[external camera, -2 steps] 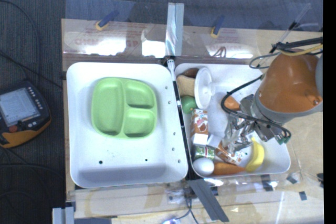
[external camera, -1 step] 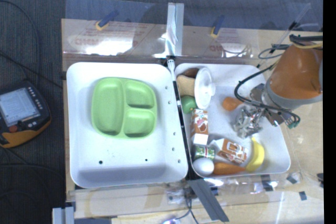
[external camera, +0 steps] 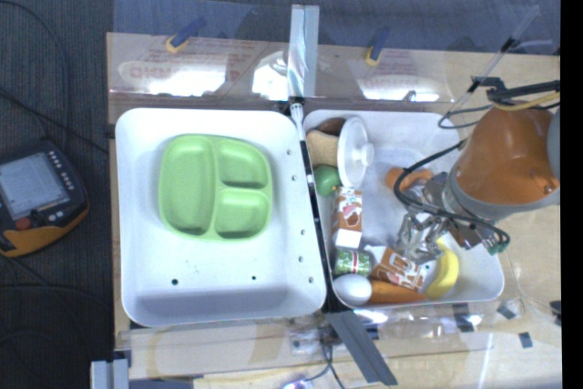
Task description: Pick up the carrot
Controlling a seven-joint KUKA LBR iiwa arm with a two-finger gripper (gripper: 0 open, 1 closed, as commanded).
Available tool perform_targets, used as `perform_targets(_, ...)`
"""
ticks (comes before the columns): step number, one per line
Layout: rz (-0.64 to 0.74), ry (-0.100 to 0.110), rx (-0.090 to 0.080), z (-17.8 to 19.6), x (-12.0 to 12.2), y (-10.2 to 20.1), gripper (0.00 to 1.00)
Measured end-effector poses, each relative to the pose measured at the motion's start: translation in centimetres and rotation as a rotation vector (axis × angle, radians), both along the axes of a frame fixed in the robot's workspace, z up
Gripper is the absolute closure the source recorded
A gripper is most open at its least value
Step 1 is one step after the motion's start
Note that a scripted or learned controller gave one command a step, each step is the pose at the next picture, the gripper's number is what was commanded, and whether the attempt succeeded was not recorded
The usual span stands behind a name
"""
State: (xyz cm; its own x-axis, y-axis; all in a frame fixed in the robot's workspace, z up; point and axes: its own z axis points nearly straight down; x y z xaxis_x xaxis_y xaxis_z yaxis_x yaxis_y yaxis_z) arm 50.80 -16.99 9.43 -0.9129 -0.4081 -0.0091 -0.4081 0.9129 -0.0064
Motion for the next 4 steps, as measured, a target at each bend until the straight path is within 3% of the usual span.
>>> perform_targets(1,0.001,-0.004,-0.001,1.0,0.2,0.1,1.0)
perform_targets(2,0.411,-0.007,0.0,-0.2,-0.3,-0.9,1.0)
perform_targets(3,0.411,-0.011,0.0,0.9,-0.1,-0.6,1.0)
perform_targets(4,0.457,0.008,-0.009,-0.2,0.4,0.5,1.0)
